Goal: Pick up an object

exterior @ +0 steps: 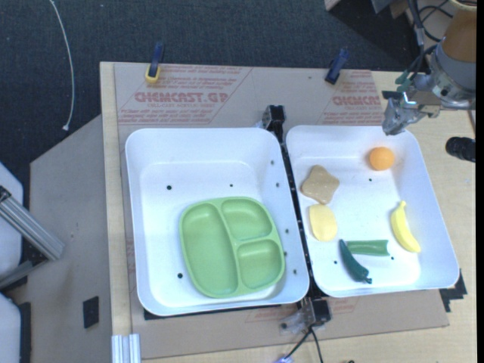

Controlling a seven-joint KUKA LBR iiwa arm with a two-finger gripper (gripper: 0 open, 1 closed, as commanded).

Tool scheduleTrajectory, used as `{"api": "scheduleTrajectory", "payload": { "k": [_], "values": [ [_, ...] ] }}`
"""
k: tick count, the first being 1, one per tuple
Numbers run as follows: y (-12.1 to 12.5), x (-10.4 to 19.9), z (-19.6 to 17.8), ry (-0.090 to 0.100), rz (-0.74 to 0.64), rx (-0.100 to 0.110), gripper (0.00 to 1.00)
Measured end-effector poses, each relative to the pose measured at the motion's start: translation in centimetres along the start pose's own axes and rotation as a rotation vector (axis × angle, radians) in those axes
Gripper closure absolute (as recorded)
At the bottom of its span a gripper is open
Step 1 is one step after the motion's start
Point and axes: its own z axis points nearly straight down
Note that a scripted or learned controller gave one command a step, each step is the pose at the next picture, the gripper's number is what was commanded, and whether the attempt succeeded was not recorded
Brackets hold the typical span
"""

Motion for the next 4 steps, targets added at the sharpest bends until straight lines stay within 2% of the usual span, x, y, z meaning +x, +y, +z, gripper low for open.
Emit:
{"api": "scheduleTrajectory", "payload": {
  "k": [1, 2, 3, 4],
  "values": [
    [-2.1, 4.6, -0.4, 0.003, -0.002, 0.01, 1.0],
    [-5.3, 9.4, -0.1, 0.004, -0.002, 0.011, 1.0],
    [-7.1, 14.6, 0.1, 0.004, -0.004, 0.011, 1.0],
    [-9.9, 20.1, 1.6, 0.004, -0.004, 0.012, 1.0]
  ]
}}
